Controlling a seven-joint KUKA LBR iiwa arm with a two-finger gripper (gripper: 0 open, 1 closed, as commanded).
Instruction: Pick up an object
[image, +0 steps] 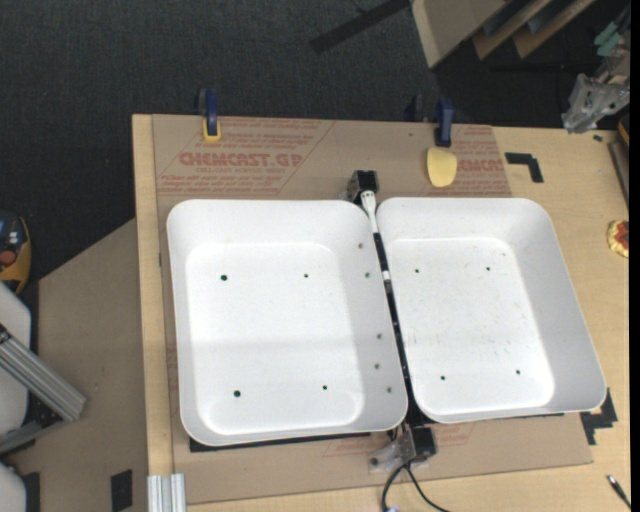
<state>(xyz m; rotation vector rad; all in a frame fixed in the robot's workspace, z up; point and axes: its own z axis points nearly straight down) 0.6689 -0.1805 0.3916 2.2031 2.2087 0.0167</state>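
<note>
End effector (598, 95): I think it's the grey metal bit far behind the right bin (572, 300), off that bin's far right corner. It's cut by the frame edge and too small to read, so this is a guess. I cannot tell whether it is open or closed, or whether it touches anything.

The one candidate object I can pick out is a pale yellow lump (441, 166). It sits on the brown surface (150, 350) just behind the right bin's far rim, right under a blue clamp (443, 112). I can't tell if it's loose or part of the clamp.

The left bin (185, 300) sits beside the right bin, with their rims nearly touching. A black strip (386, 290) runs along the right bin's left rim, ending in a black connector (362, 184) at that bin's far left corner. A cable (408, 470) leaves from its near left corner.

An orange-red thing (621, 236) right of the right bin is cut off by the frame and I can't identify it.
</note>
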